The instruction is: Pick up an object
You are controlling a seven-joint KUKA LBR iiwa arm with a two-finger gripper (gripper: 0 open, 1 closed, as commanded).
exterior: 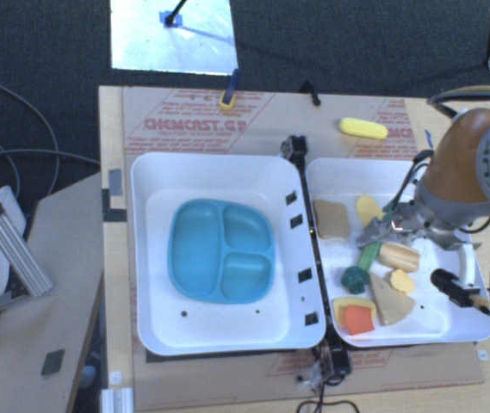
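the left bin point(154, 231) holds a blue divided plate point(222, 250). the arm point(473, 166) reaches over the right bin point(464, 317), its gripper point(381, 229) low among toy foods, just above a tan roll point(399, 255) and green piece point(368, 255); finger state cannot be told.

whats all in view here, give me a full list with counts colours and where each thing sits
bins: 2, white, side by side on the bench
divided plate: 1, light blue, in the left bin
toy food pieces: about 8, tan, yellow, green, orange, in the right bin
yellow piece: 1, yellow, on the board behind the right bin
board: 1, brown with red print, under the bins
shiny sheet: 1, silver, behind the bench
arm: 1, grey with orange band, over the right bin
tool: 1, dark, low among the food pieces
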